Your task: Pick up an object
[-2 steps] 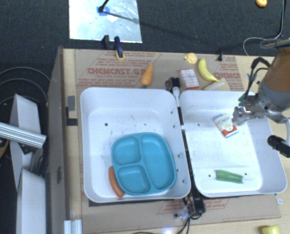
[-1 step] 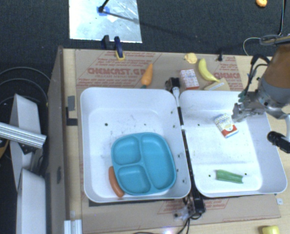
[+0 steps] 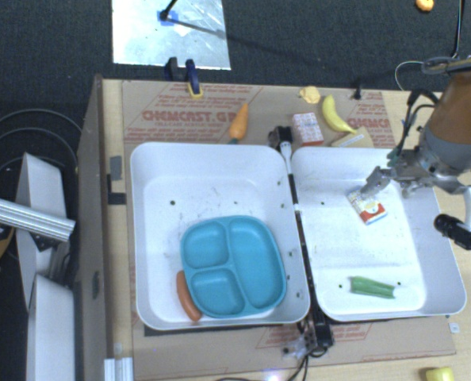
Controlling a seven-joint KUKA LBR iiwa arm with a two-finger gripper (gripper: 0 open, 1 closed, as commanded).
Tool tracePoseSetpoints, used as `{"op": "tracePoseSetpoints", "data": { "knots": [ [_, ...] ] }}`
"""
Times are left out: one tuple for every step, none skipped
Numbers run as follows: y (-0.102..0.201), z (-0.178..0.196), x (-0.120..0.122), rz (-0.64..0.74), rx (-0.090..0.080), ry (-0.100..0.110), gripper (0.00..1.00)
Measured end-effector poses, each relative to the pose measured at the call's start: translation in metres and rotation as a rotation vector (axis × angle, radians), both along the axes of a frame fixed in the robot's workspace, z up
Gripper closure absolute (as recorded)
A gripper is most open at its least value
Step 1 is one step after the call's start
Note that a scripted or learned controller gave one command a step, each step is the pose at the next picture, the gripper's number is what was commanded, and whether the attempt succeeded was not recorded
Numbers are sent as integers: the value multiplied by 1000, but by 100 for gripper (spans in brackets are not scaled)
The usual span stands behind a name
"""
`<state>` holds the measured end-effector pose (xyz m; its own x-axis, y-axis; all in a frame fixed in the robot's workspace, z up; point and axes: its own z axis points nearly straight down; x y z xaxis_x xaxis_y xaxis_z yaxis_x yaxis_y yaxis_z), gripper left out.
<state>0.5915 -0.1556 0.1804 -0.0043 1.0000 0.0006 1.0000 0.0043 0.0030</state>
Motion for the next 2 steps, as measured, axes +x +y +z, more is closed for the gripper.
{"op": "tracePoseSetpoints", "data": {
  "knots": [
    [-14,-58,15,-2,-2,2,0],
    [-14,-45,16,-1,-2,-1,100]
  ]
}}
